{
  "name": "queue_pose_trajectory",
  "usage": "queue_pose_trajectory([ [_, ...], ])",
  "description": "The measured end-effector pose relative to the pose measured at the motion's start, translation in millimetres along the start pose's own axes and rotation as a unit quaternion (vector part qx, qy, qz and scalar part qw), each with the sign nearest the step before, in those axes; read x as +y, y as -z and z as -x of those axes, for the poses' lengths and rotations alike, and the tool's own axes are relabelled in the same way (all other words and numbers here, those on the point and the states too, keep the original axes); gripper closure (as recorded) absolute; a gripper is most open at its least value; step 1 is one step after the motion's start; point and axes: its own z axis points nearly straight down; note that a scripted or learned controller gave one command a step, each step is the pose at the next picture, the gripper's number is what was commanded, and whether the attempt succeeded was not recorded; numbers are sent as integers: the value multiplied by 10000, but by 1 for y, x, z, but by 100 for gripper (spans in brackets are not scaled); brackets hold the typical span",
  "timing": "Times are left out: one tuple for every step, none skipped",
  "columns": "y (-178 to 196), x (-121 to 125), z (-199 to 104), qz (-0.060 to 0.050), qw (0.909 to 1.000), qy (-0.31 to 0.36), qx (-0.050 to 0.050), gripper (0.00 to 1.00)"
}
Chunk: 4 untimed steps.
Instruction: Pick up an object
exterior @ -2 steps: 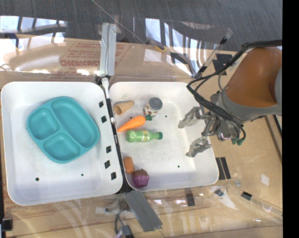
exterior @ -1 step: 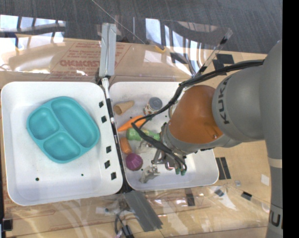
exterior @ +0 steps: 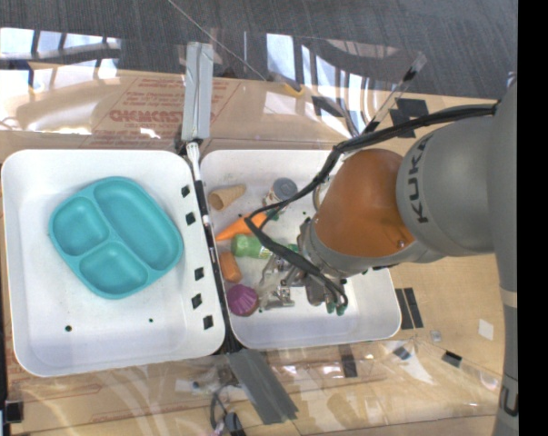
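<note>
Tool (exterior: 287,289) fingers obscured among toys, right bin (exterior: 383,321).

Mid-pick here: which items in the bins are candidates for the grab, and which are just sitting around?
In play, right bin:
gripper
purple toy
green toy
orange carrot
orange piece
tan cone
grey round piece

Lying about:
teal divided plate in left bin
printed cardboard behind the bins
</note>
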Motion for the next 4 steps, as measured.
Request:
queue_pose_trajectory([
  [-17, 1, 80, -1, 9954, -954, -1, 100],
  [-17, -20, 150, -4, 9942, -1073, -8, 100],
  [85, 19, 79, 2, 9749, -2226, -17, 100],
  [83, 103, 16, 5, 9776, -2106, 6, 100],
])
